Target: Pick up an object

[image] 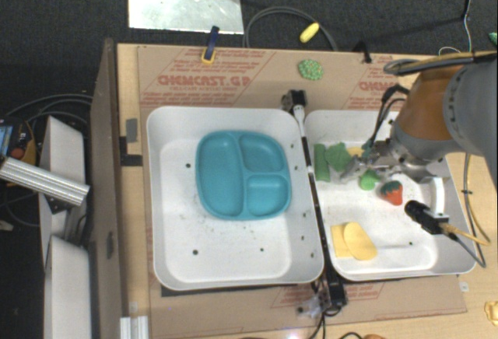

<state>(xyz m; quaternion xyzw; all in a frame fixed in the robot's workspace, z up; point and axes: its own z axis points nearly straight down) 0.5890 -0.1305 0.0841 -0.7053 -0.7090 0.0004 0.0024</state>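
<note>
Gripper [364, 166] low in the right bin [389, 263], jaw state impossible to tell from here. Green round piece [366, 183] sits just below it, red one [391, 191] beside that.

The brown cardboard sheet [233, 77] under the two bins carries red printed letters. Behind the left bin the word reads about "CHEMCAST", followed by letters like "G P". Behind the right bin the same red print is partly hidden and cannot be read.
</note>
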